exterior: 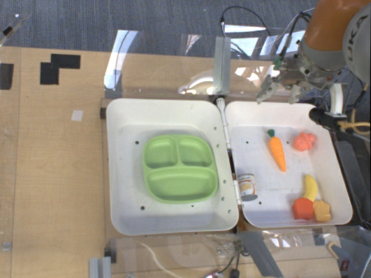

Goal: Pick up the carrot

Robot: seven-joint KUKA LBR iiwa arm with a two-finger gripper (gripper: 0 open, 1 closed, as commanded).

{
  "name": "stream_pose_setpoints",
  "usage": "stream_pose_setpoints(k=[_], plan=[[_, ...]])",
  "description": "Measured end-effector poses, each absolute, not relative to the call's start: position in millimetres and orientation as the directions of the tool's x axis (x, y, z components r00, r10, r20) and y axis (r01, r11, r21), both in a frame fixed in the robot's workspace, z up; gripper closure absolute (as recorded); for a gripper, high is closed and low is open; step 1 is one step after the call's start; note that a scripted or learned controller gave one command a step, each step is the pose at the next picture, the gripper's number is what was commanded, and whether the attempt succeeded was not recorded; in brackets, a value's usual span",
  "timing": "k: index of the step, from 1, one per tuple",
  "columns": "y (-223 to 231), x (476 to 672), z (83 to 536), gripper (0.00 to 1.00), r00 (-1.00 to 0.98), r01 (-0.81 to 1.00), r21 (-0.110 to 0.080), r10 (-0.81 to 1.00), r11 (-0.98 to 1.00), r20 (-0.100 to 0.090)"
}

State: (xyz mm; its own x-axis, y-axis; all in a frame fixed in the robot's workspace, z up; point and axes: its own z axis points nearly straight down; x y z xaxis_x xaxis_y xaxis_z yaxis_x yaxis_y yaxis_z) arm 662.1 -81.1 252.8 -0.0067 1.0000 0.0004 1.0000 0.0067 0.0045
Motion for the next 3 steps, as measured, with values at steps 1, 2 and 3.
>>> stream_pose_setpoints(k=[1,2,3], plan=[[-149.5,638.9,142.5,0.0,-0.024,1.0,0.004,1.0,0.024,-0.001],[-156.4,670.8,96.5,0.0,0.16,0.987,0.007,0.987,-0.16,0.0],[-169.1,633.1,88.1,0.0,0.133,0.991,0.009,0.991,-0.133,0.0]])
